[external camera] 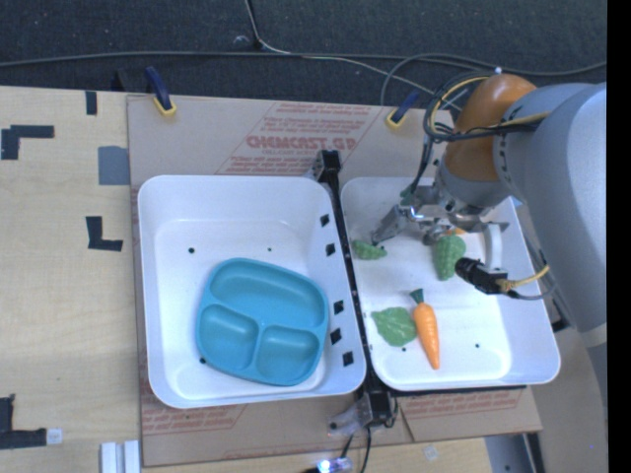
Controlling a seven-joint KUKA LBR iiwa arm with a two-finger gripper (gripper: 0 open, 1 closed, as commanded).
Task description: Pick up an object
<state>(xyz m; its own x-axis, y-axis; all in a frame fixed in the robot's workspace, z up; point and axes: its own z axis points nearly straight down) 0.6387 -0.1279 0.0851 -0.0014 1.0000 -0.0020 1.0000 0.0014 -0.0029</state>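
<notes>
A grey two-finger gripper [412, 227] hangs low in the right white bin [527, 363], fingers spread and pinching nothing. It sits between two small green leafy toys [369, 250], seemingly lining up a grab. An orange plastic carrot [426, 332] lies nearer.

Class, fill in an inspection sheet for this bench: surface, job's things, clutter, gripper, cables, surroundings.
Surface: two white bins, left bin and right bin, on a cardboard sheet.
Job's things: toy carrot, three green leafy toys in the right bin; blue divided plate in the left bin.
Clutter: nothing seen.
Gripper: gripper low over the right bin's far end, holding nothing visible.
Cables: black cables behind the bench.
Surroundings: wooden bench, dark floor.
</notes>
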